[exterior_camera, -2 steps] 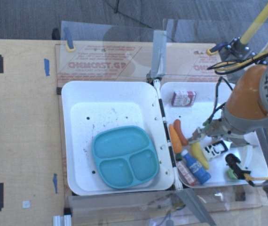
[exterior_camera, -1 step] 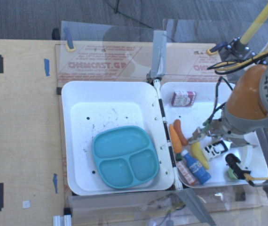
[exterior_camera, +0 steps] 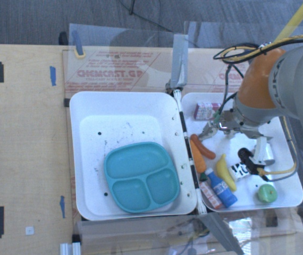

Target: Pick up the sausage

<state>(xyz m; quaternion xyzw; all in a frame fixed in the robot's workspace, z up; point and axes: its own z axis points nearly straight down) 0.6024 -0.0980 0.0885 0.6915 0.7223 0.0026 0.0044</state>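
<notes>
The sausage (exterior_camera: 205,149), a short reddish-orange link, lies slantwise at the left side of the right bin (exterior_camera: 292,195). It rests against an orange carrot (exterior_camera: 198,161). My gripper (exterior_camera: 217,128) hangs above the upper middle of that bin, just up and to the right of the sausage's upper end. Its fingers are open, nothing is between them, and they stand apart from the sausage.
The right bin also holds a pink box (exterior_camera: 205,110), a yellow banana (exterior_camera: 224,172), a blue bottle (exterior_camera: 221,189), a flat reddish packet (exterior_camera: 210,196), a black-and-white piece (exterior_camera: 240,169) and a green apple (exterior_camera: 267,194). A teal divided plate (exterior_camera: 141,177) sits in the left bin (exterior_camera: 87,110).
</notes>
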